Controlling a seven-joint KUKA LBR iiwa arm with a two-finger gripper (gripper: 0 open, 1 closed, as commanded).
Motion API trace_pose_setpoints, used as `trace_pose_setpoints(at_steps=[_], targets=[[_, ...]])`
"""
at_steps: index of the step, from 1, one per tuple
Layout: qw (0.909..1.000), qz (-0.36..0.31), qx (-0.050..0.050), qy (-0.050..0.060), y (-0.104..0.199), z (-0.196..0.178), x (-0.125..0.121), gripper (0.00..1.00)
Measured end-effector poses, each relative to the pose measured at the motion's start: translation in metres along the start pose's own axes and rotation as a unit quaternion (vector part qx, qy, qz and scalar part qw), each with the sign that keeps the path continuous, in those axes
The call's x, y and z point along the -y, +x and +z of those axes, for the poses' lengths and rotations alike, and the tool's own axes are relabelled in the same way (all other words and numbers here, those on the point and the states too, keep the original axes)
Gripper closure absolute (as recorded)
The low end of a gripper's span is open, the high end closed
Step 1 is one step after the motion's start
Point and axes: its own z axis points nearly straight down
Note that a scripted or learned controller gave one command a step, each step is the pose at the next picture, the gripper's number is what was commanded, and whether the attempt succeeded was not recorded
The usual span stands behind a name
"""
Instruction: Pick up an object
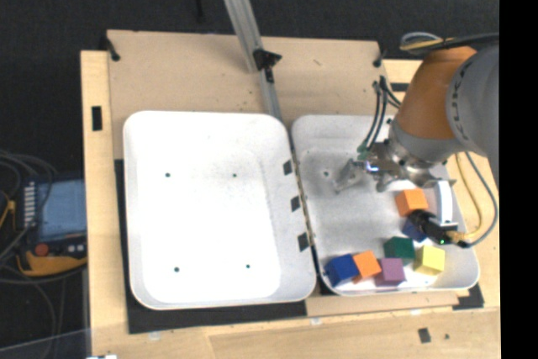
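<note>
My gripper (353,173) hangs over the middle of the right bin (324,139), with the grey arm and its orange band (433,97) reaching in from the right. Small blocks lie along the bin's near and right sides. An orange block (411,201) sits just right of the gripper, with a dark blue one (414,225) below it. A green block (400,248) and a yellow block (431,258) lie nearer the front. In the front row lie a blue block (341,268), another orange block (366,264) and a purple block (392,270). I see nothing in the gripper.
The left bin (134,181) lies beside the right one on the wooden bench. A slanted metal bar (239,4) runs from the top down to the bins' far edge. Cables and a control box (55,214) lie off the bench at left.
</note>
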Motion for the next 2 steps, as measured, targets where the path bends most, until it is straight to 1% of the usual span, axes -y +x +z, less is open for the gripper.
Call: trace_pose_setpoints(at_steps=[1, 2], targets=[[1.0, 0.0, 0.001, -0.003, -0.002, 0.03, -0.001, 0.0], [1.0, 0.003, -0.001, -0.006, -0.002, 0.018, -0.002, 1.0]])
